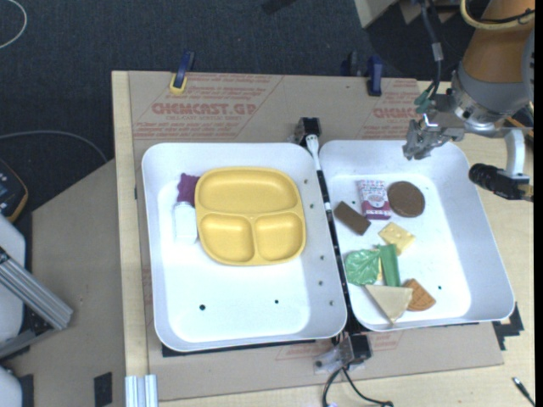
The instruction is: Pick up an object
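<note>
Left bin (170, 312): divided tray (250, 214) toward the back. Right bin (484, 253): food pieces clustered centre-left, round cookie (406, 199) behind, wedge (389, 300) at front. Gripper (422, 145) over back rim.

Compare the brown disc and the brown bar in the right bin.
The disc is round; the bar is an oblong lying at a slant. The disc looks wider and a redder brown; the bar is darker. The disc sits beside the pink packet; the bar lies below it, nearer the bin's left wall. Both lie flat in the right bin.
</note>
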Motion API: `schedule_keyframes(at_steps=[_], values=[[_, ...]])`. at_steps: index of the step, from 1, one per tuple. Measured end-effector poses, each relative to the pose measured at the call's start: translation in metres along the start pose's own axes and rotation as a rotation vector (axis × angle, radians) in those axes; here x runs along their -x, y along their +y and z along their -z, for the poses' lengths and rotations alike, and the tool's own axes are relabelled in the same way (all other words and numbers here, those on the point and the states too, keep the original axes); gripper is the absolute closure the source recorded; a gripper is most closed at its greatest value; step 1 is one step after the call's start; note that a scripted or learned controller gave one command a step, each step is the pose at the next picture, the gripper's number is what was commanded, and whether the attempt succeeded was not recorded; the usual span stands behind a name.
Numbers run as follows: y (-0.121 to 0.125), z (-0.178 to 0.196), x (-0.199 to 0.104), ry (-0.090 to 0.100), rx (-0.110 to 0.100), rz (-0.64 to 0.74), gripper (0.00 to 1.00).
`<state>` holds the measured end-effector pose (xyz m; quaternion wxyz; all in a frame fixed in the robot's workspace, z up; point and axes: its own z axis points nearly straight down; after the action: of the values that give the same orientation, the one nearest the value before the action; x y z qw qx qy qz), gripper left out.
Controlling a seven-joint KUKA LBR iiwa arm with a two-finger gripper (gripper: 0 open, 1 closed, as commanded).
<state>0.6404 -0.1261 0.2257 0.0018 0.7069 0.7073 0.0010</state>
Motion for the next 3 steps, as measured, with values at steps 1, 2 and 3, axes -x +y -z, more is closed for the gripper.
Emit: schedule_keyframes(at_steps=[1,2,3], values=[[0.0,-0.007,-0.062,0.004,-0.006,0.006,1.0],[-0.003,-0.01,-0.123,0.004,-0.006,0.006,1.0],[-0.014,-0.004,-0.136,0.002,-0.007,0.002,1.0]])
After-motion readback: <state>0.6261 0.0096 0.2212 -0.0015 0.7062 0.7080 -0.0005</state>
